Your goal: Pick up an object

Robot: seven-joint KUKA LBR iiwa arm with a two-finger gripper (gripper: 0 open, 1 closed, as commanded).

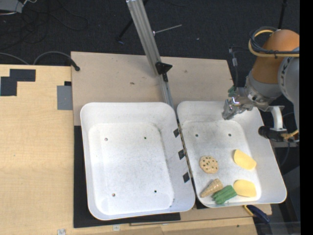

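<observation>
In the right bin (215, 126) lie a round chocolate-chip cookie (209, 164), a tan cone-shaped piece (211, 188), a green ridged item (224, 194) and two yellow pieces (243, 160) (245, 188), all in its near half. My gripper (230, 110) hangs over the bin's far right corner, well away from those objects. Nothing shows between its fingers.
The left bin (128, 158) sits beside the right one, with black clips along the shared wall. A slanted aluminium bar (146, 38) rises behind the bins. Light wooden bench surface lies to the left, with dark floor and cables behind.
</observation>
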